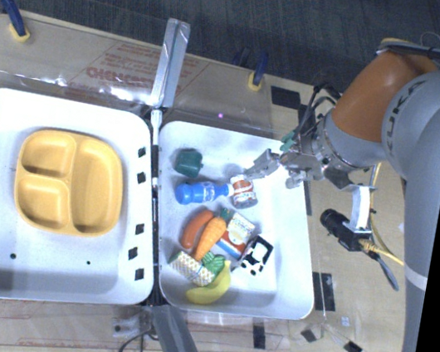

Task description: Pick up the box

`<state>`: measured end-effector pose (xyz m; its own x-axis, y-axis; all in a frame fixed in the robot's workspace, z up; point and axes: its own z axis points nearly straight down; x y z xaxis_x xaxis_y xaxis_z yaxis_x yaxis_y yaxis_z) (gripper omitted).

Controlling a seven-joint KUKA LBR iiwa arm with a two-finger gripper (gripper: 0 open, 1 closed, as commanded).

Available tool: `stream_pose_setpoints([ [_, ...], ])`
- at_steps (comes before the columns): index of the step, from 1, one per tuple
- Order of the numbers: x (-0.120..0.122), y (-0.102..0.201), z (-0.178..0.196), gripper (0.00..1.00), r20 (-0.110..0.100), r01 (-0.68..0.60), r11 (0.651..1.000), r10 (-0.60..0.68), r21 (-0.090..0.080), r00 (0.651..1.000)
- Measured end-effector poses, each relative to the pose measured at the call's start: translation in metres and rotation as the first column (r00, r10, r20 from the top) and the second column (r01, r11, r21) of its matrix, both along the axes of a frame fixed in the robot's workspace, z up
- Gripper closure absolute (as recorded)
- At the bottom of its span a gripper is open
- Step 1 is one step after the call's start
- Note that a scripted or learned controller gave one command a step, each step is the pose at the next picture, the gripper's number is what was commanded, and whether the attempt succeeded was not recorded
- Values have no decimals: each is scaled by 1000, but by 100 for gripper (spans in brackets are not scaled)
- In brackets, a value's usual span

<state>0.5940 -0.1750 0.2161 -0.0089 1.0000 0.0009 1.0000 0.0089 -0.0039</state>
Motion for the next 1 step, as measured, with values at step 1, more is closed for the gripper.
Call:
stream_pose_setpoints([
  [1,-9,-35,68,0,4,-66,998,66,-1,998],
])
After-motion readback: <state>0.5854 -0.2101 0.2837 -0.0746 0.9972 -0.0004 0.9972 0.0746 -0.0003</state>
